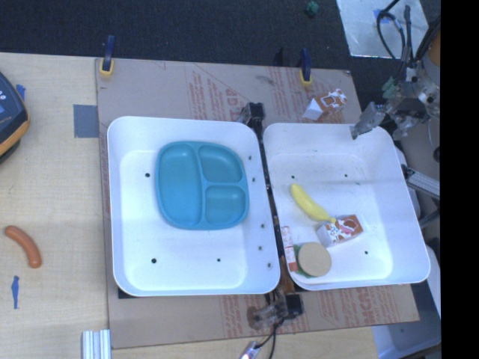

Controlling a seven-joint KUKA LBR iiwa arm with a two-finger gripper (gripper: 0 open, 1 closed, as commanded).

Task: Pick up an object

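The right bin (pixel 389 163) holds a yellow banana (pixel 308 203), a small red-and-white carton (pixel 340 229) and a round tan-topped object with a green rim (pixel 313 260), all in its near half. My gripper (pixel 368 120) hangs over the far right corner of that bin, well away from these objects, and I see nothing in it. The left bin (pixel 135 223) holds a blue divided plate (pixel 202 185).
A second small carton (pixel 326 104) lies on the cardboard behind the right bin. On the wooden bench at the left are a sausage (pixel 24 246) and a dark device (pixel 9 114). Clamps (pixel 108 60) hold the cardboard's far edge.
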